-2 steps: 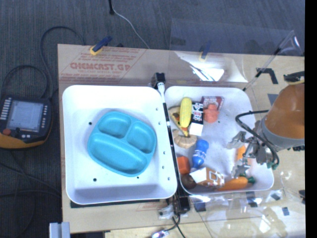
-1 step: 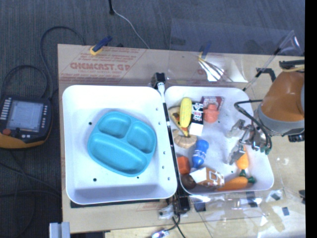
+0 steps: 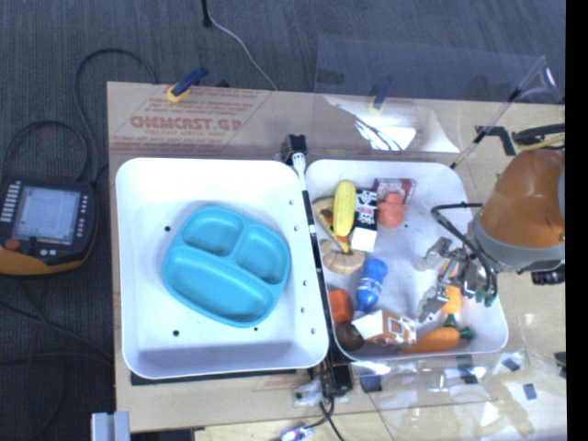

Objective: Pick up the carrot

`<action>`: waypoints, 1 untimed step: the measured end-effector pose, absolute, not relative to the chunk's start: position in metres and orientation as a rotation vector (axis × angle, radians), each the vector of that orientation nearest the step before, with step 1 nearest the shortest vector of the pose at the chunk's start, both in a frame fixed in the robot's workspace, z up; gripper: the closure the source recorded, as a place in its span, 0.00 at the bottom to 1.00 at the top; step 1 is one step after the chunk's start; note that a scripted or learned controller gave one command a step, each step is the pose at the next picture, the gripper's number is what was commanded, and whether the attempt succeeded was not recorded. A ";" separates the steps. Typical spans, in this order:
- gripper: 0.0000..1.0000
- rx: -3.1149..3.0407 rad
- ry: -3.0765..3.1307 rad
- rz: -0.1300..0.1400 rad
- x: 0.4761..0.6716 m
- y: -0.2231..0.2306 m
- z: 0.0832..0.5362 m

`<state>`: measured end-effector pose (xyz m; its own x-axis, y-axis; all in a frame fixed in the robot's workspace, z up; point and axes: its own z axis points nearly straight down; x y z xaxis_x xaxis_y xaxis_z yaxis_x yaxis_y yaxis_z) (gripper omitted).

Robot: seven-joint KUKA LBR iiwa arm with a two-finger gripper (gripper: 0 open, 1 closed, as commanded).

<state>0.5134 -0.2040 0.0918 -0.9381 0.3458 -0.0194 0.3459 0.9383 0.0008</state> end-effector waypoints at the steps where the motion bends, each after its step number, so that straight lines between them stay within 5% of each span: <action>1: 1.00 0.545 3.068 -0.006 0.516 -0.204 0.103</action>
